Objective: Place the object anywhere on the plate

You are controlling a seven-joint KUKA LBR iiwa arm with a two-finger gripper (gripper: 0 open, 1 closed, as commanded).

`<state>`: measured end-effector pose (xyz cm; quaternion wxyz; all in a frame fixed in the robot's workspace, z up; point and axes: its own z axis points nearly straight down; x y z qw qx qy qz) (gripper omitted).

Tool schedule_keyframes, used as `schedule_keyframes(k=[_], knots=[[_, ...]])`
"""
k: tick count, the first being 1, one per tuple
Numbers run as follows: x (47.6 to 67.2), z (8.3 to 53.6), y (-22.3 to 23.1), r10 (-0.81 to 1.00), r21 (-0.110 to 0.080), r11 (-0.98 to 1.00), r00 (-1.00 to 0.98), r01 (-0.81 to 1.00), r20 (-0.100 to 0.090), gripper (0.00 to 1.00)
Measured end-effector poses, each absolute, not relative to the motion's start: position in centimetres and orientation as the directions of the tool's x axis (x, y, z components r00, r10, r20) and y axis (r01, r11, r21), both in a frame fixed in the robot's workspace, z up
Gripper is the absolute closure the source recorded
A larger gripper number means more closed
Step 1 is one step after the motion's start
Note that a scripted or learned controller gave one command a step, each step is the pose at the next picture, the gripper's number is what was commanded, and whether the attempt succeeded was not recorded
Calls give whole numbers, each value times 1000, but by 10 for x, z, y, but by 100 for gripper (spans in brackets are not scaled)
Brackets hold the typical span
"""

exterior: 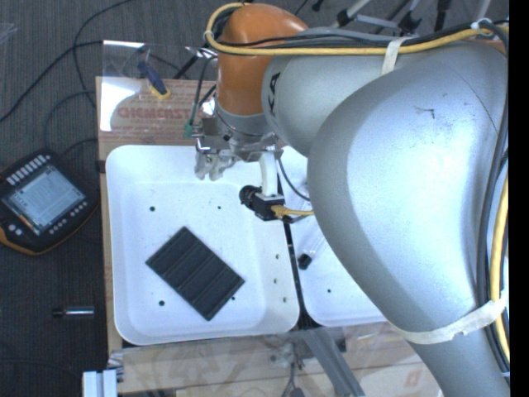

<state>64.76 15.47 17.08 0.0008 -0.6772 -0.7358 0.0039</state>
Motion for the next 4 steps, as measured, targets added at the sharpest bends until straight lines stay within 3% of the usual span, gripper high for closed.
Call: schedule_keyframes(k=[1, 2, 4], knots=[[650, 178, 214, 889, -4, 457, -457, 889, -1, 100], [580, 208, 214, 747, -5, 664, -664, 747, 1, 100], [582, 218, 213, 749, -14, 662, -662, 749, 10, 100]])
